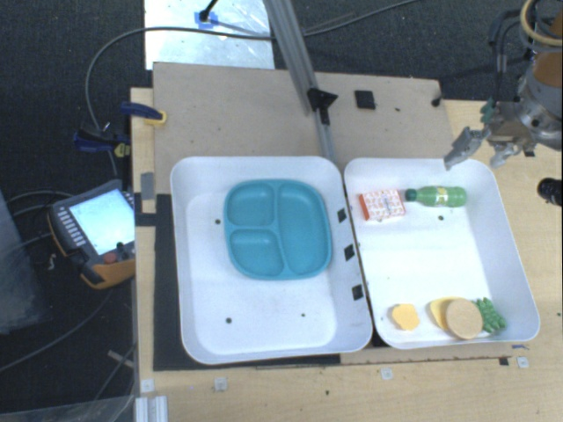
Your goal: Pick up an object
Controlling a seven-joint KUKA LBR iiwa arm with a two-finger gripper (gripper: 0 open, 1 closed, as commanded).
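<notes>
A green bottle (pixel 437 197) lies on its side near the far wall of the right bin (pixel 440 262), with a small red-and-white box (pixel 381 205) just beside its cap end. Toward the bin's near edge sit a yellow piece (pixel 405 316) and a round tan item with green trim (pixel 464 316). Beyond the bin's far right corner hovers the gripper (pixel 482 148), fingers seemingly spread, nothing between them. The left bin (pixel 198 323) holds a blue divided plate (pixel 277 229).

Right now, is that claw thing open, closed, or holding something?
Gripper: open, holding nothing, above the far edge of the right bin, near the green bottle.
</notes>
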